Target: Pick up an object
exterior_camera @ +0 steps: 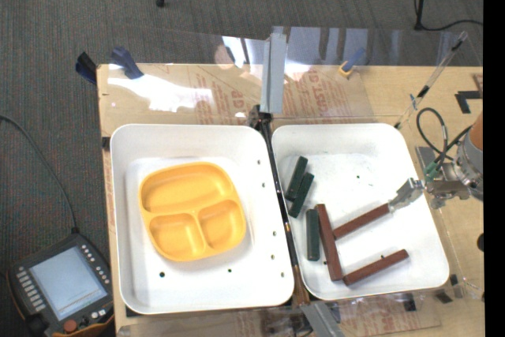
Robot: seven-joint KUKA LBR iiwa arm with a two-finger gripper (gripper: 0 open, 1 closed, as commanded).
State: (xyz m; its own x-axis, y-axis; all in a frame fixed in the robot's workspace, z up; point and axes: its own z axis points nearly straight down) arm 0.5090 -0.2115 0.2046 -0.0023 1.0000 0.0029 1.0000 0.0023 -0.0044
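Note:
The right bin [394, 140] holds three brown sticks: one slanted [360, 222], one lower [376, 267] and one running near-upright in the view [329, 242]. Two dark green blocks [298, 179] lie side by side near the bin's left wall. A third green block [312, 234] lies just left of the near-upright stick. My gripper [407, 193] reaches in from the right and sits at the upper right end of the slanted brown stick. Whether it touches the stick is unclear. Nothing is seen lifted.
The left bin [126, 170] holds a yellow three-compartment tray [192, 210]. A divider [278, 193] runs between the bins. Cables [430, 126] hang near the arm at the right. A teach pendant [59, 284] lies on the floor at the lower left.

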